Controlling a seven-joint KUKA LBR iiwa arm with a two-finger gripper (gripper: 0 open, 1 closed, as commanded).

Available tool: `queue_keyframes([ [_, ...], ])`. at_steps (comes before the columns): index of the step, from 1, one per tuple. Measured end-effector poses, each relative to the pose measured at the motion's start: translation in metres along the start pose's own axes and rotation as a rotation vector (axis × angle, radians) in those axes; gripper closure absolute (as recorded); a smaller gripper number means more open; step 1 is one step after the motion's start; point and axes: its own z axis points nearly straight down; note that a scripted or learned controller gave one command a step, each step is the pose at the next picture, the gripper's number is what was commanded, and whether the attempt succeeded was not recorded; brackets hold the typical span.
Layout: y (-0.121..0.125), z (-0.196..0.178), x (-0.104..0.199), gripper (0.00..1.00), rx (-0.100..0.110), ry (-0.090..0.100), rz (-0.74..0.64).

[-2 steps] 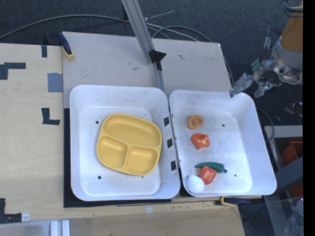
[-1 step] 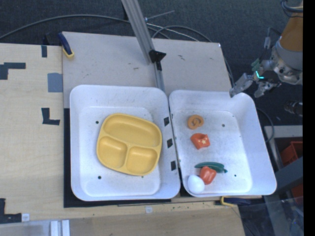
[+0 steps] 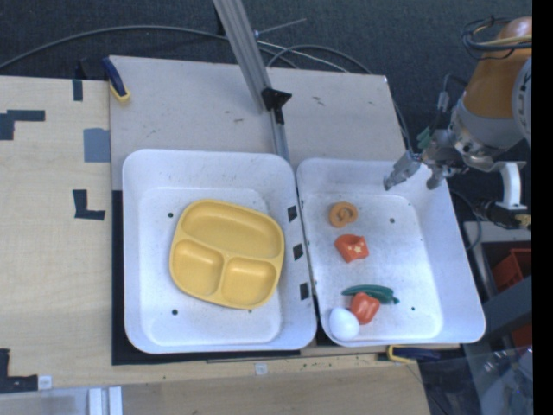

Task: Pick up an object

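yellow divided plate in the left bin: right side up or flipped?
Right side up. The yellow plate lies flat in the left bin, its three compartments facing the camera with raised rims around them; nothing sits in them.

The right bin has bare floor along its right side and across its far strip; its objects run in a loose line down the left half: a brown ring, a red piece, then a red pepper with green stem touching or just beside a white egg in the near left corner; gaps separate the ring from the red piece; the gripper hangs over the far right rim; in the left bin a yellow divided plate takes the middle, leaving only a margin around it; a slanted metal post crosses the far bench toward the seam between the bins.
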Motion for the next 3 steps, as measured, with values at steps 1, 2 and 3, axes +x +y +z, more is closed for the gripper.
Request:
queue_keyframes([
  [1,0.003,0.063,0.006,0.0,0.0,0.0,0.0],
  [2,0.003,0.113,0.008,0.0,-0.005,-0.003,0.0],
  [3,0.003,0.1,0.008,1.0,-0.006,-0.002,-0.001],
])
